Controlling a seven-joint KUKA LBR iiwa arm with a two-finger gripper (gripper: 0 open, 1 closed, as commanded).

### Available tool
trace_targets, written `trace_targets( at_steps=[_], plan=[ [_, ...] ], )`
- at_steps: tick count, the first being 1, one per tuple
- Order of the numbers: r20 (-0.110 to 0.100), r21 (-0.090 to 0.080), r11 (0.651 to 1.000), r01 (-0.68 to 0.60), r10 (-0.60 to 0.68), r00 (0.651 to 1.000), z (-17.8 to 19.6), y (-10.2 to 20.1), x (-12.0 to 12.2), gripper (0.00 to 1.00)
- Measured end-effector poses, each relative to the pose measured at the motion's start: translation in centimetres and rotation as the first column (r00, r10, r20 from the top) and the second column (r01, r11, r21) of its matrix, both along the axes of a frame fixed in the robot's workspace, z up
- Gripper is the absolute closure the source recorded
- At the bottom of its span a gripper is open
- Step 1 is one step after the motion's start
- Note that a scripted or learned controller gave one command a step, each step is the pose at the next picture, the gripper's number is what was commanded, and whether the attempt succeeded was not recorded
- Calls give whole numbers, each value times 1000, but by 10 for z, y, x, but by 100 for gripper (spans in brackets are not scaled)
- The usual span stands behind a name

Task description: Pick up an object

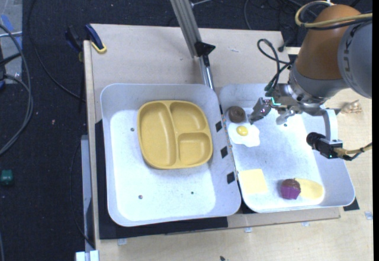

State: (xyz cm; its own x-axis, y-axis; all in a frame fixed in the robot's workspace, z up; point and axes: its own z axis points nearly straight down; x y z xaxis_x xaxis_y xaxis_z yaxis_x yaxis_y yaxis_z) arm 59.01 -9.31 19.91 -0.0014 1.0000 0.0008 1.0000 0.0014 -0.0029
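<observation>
Lying nearest the camera, along the front of the right shallow white bin (331, 165), are a small purple rounded toy (289, 189) sitting against a pale yellow oval piece (311, 189), and a flat pale yellow square slice (253, 181) just to their left. No particular object is named by the task, so any of these could serve; judging by where the arm is working, the likelier candidates are the white fried-egg toy with a yellow yolk (244, 134) and the small brown round piece (237, 114), both sitting at the bin's far left side, close to each other.

The gripper (269, 110) is hanging over the far part of that bin, just right of the brown piece and apart from the egg. Nothing is showing between its fingers, and how wide the jaws are standing cannot be told from this slanted view. The grey arm with its orange band (323, 35) is reaching in from the right.

Beyond, the left white bin (118, 195) is holding a yellow three-compartment plastic tray (175, 134).

What could be going wrong from here: the egg and slice are lying very flat, so fingers closing on them may be sliding over the top and catching nothing. The brown piece is sitting near the bin wall, which may be blocking one finger. A descent landing between egg and brown piece could be nudging both aside.
</observation>
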Motion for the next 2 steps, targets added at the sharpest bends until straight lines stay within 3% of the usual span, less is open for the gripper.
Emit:
trace_targets(
  at_steps=[1,2],
  plan=[
    [3,0,1000,0,0,1000,1,0,1,0],
    [-1,-1,1000,2,-2,1000,-62,1,2,0]
  ],
)
